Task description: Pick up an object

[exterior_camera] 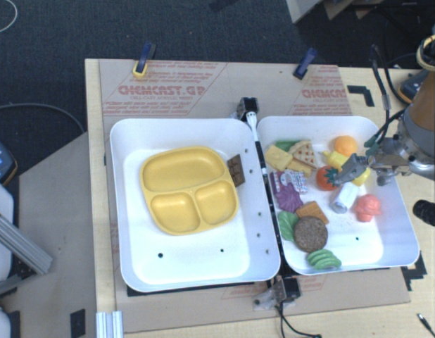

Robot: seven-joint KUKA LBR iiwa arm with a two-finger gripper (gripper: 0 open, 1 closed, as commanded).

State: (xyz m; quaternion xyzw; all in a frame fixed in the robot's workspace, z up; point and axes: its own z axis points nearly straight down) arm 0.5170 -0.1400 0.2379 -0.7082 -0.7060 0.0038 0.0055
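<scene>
At right of frame, the gripper (352, 171) hangs low over the toy food (310, 233), angled to grab; claw state unclear.

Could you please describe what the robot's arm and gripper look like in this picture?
The arm comes in from the right as a thick, rounded grey body with an orange band near the picture's edge. Dark cables loop alongside it. The gripper is grey metal with darker, angular parts and a few small greenish spots. No writing can be made out on it.
</scene>
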